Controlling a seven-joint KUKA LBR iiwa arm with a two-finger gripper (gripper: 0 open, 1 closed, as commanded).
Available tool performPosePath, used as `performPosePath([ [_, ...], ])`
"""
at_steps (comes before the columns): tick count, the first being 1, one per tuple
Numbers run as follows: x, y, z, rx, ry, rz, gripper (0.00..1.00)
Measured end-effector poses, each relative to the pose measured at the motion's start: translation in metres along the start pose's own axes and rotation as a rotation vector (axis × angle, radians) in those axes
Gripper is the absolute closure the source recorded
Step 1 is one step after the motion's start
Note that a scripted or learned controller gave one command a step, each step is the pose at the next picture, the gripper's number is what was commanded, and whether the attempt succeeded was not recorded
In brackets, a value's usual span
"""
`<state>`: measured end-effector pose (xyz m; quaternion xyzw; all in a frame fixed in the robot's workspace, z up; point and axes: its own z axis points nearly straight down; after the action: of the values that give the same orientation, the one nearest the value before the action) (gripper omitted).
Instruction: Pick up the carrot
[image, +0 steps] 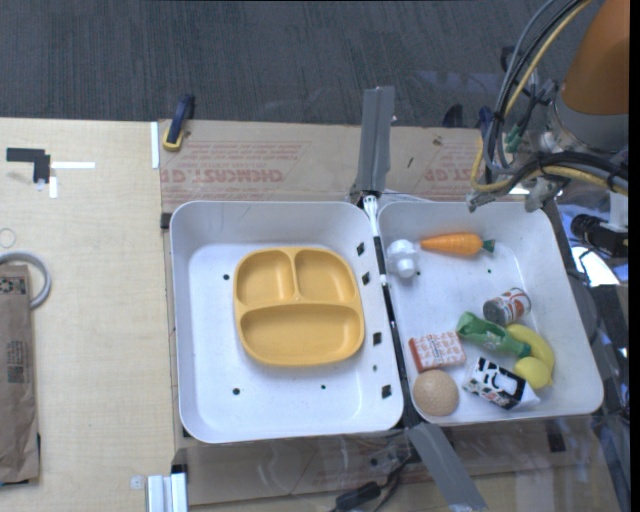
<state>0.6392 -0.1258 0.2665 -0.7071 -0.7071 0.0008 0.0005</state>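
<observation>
While the arm (596, 62) hangs at far right: grey body, orange band and looped cables sit over the right bin's far right corner.
Gripper (516, 190): low in that cable tangle, just outside the bin's far rim; released or clenched, I cannot tell from this angle.
Carrot (455, 244): lying flat in the right bin (566, 290), near the far wall, tip pointing left, green stub to the right. It's apart from the gripper, nothing touching it.
White lump (402, 259): just left of the carrot's tip, close to the divider between the bins.
Small can (507, 305): on its side, mid-bin, toward the right wall.
Green packet (489, 335): slanted below the can, its right end against the banana.
Banana (533, 356): yellow, curving along the right side, near the front.
Red-and-white packet (437, 350): left of the green packet, by the divider.
Round tan item (436, 393): front left corner of the right bin, just below that packet.
Black-and-white packet (497, 383): front, between the tan item and the banana.
Left bin (182, 300): holds a yellow divided plate (298, 304), sitting level in the middle.
Surface (90, 260): pale wood at left, with a brown paper bag (16, 370) at its edge.
</observation>
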Motion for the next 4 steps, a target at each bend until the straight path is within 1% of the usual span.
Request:
performPosePath([
  [1, -0.018, 0.002, 0.076, 0.0, -0.001, -0.297, 0.0],
  [2, -0.039, -0.054, 0.101, -0.001, -0.001, -0.269, 0.0],
  [3, -0.044, -0.005, 0.045, -0.002, -0.002, -0.37, 0.0],
  [4, -0.018, 0.004, 0.07, -0.003, -0.002, -0.614, 0.0],
])
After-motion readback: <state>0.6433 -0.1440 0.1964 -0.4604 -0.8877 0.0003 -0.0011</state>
